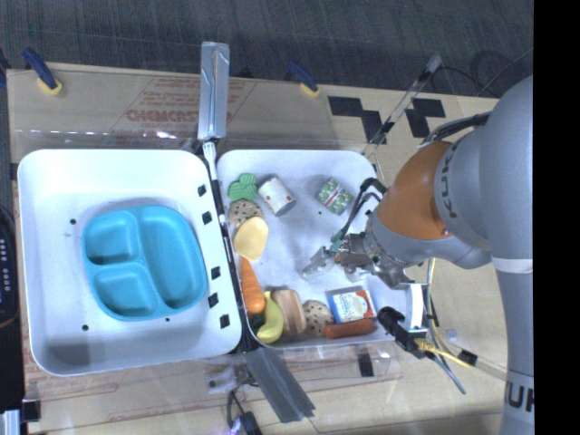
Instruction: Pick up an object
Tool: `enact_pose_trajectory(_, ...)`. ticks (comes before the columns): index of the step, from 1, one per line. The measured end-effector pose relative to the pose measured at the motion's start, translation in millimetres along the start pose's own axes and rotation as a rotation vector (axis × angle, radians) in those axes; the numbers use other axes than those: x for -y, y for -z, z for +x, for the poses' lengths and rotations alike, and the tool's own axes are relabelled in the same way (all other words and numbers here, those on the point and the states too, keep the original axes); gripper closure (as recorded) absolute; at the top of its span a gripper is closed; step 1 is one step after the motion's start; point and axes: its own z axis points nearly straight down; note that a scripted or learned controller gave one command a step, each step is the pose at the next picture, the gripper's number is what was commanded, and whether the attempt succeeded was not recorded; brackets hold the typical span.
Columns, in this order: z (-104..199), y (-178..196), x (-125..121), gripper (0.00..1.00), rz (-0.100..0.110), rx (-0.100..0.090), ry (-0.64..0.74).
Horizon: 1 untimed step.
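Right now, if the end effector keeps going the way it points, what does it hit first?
The end effector points toward the left over the right bin. Bare bin floor lies just ahead; beyond that, probably the yellow lemon-like piece. Its height above the floor is unclear.

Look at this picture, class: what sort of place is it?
Most likely a robotics lab test bench. A grey arm reaches over two white bins clamped to a board; one holds a blue divided tray, the other toy food such as a carrot.
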Motion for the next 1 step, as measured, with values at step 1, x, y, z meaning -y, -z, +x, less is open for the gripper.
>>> enact_pose_trajectory(1, -1.3, 6.5, -0.7, 1.0, 0.005, 0.001, 0.002)
